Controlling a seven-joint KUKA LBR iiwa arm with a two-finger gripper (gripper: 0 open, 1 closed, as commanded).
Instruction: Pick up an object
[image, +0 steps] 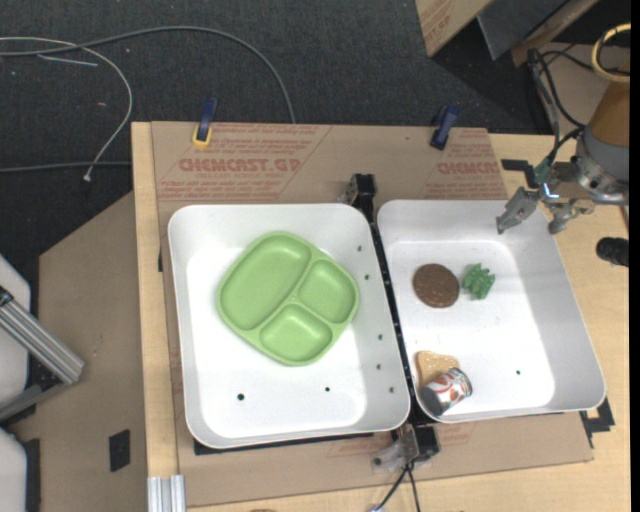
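My gripper (536, 217) hangs over the far right corner of the right bin (560, 330), open, with nothing between its fingers. In that bin lie a brown round disc (436, 285) and, just to its right, a small green broccoli-like piece (479, 281). Both sit below and left of the gripper, apart from it. At the bin's near left corner a red and silver can (450, 389) lies on its side, touching a tan cracker-like piece (433, 362).
The left bin (200, 380) holds a light green divided plate (288, 297). A black clamp (360, 188) sits between the bins at the back. Cardboard (300, 150) lies under both bins, held by blue clips (206, 118) at the far edge.
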